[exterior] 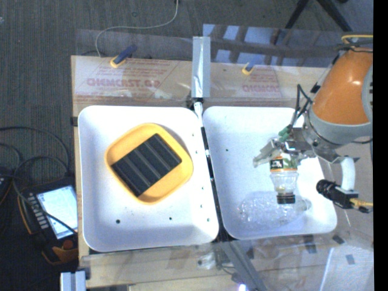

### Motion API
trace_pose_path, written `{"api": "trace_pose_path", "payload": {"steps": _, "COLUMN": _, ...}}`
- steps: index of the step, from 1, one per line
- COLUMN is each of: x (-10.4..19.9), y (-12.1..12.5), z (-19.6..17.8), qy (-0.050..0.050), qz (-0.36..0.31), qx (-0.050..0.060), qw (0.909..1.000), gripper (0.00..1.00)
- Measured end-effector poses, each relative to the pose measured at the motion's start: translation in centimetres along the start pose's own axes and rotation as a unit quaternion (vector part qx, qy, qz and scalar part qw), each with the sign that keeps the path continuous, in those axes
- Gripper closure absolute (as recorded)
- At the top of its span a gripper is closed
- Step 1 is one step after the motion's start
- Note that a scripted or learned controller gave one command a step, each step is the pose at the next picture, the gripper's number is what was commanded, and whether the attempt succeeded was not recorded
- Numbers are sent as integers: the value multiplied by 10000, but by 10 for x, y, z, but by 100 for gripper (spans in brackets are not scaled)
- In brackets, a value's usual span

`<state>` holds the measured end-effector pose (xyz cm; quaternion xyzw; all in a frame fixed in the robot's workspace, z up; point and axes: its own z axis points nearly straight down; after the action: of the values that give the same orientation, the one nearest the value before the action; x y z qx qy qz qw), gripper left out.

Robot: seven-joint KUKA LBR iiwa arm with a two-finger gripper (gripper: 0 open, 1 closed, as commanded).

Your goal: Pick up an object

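A grey robot arm with an orange band reaches in from the right over the right bin, its gripper hanging low above the middle of that bin. A clear plastic bottle lies on its side near the bin's near edge, just below the gripper, its dark cap end pointing up towards the tool. Something small and clear with a label sits right under the gripper, but the view is too cluttered there to tell whether it is part of the bottle, a second item or the tool itself, and whether the claw is released or clenched cannot be told either. In the left bin a yellow tray with a dark ribbed insert rests at a slant, well apart from the arm. To do the pick well, the gripper would likely need to line up across the bottle's narrow neck rather than its wide crinkled body, come down squarely so the slick plastic does not roll aside, and close only once the neck sits between its two sides.
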<state>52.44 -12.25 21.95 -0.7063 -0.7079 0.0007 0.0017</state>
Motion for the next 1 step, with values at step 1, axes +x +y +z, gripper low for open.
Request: {"api": "trace_pose_path", "payload": {"steps": 1, "x": -51, "y": 28, "z": 67, "qy": -7, "qz": 271, "qx": 3, "qw": 9996, "gripper": 0}}
